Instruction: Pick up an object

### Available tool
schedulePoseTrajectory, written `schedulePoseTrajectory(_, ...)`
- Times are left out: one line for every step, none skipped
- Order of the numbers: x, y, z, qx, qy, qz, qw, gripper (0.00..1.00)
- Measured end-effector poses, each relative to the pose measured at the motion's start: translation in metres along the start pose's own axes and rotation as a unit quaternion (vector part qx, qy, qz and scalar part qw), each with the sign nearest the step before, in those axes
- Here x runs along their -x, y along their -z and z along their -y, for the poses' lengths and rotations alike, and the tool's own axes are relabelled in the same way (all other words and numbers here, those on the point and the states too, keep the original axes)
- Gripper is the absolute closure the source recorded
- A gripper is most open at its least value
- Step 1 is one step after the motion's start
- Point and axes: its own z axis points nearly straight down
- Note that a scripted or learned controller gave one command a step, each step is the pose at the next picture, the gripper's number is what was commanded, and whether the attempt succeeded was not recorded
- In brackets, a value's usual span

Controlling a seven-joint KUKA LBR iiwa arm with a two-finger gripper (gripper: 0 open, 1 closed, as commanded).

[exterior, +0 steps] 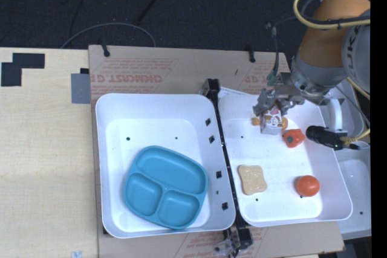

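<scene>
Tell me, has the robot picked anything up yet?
Not yet, as far as I can see. The gripper is down in the right bin, right over a small white and orange object. The tomato, bread slice and blue plate all lie untouched. Lifting is left.

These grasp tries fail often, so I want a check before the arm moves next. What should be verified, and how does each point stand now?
1. Gripper is over the right bin: ok.
2. A target lies under it: ok, a small orange and white object sits just below.
3. Object seen between the fingers: cannot tell.
4. Neighbours stand apart from the target: not ok, the small red tomato lies close beside it.
5. Toast slice and larger tomato are out of the way: ok.
6. Blue divided plate stays in the left bin: ok.
</scene>
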Motion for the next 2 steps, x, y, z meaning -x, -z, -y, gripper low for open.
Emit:
schedulePoseTrajectory(-0.048,-0.012,0.004,-0.003,0.002,-0.001,1.0000,1.00)
schedulePoseTrajectory(-0.090,-0.008,0.009,-0.003,0.002,-0.001,1.0000,1.00)
